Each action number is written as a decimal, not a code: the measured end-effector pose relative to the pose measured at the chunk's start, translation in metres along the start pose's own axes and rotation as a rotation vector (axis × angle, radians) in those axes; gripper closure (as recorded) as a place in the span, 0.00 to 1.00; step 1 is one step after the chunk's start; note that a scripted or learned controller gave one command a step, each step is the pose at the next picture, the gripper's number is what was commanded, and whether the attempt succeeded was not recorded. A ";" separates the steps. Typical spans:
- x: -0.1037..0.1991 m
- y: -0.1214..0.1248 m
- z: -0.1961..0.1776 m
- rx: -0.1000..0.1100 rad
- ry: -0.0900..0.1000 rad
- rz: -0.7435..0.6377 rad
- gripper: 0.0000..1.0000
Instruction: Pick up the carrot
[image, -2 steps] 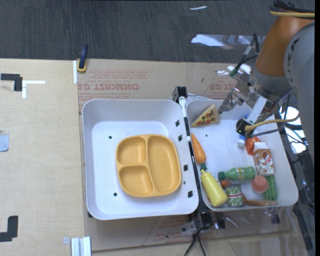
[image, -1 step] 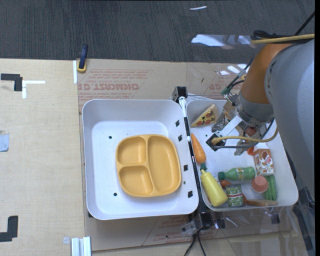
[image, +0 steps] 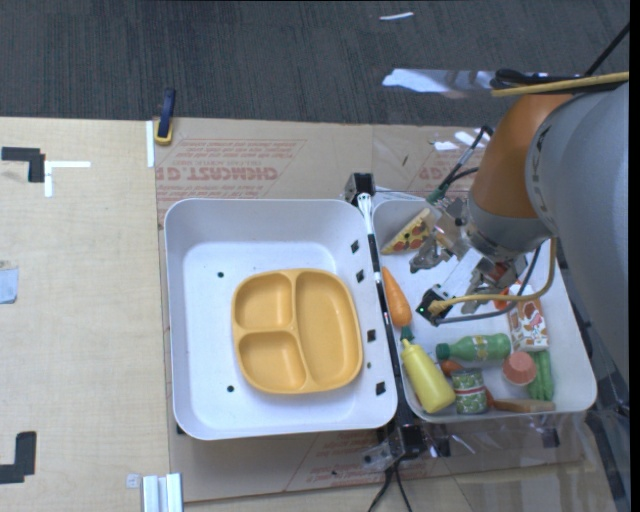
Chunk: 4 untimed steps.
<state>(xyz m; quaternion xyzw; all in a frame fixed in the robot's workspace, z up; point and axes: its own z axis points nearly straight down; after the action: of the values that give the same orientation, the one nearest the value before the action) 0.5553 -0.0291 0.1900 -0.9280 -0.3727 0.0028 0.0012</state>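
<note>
Gripper (image: 432, 252) over right bin (image: 578, 345), beside pizza slice (image: 408, 236), apart from carrot (image: 397, 298); released or clenched, cannot tell.

Pale wooden surface (image: 80, 300) bearing printed cardboard sheet (image: 230, 165); upon it, left bin (image: 200, 300) and right bin (image: 465, 325), side by side.

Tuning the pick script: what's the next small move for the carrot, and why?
Probably slide the gripper toward view-left, over the orange tapered carrot. It lies along the left wall of the right white bin, just above the yellow squeeze bottle, while the gripper hangs nearer the bin's middle, apart from it.
</note>
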 end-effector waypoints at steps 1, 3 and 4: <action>-0.002 0.011 -0.192 -0.005 0.000 -0.132 0.00; 0.057 0.036 -0.327 0.000 -0.007 -0.232 1.00; 0.057 0.036 -0.327 0.001 -0.007 -0.231 0.00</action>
<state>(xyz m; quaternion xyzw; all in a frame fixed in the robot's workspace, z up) 0.6233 -0.0162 0.5164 -0.8787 -0.4773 0.0062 0.0004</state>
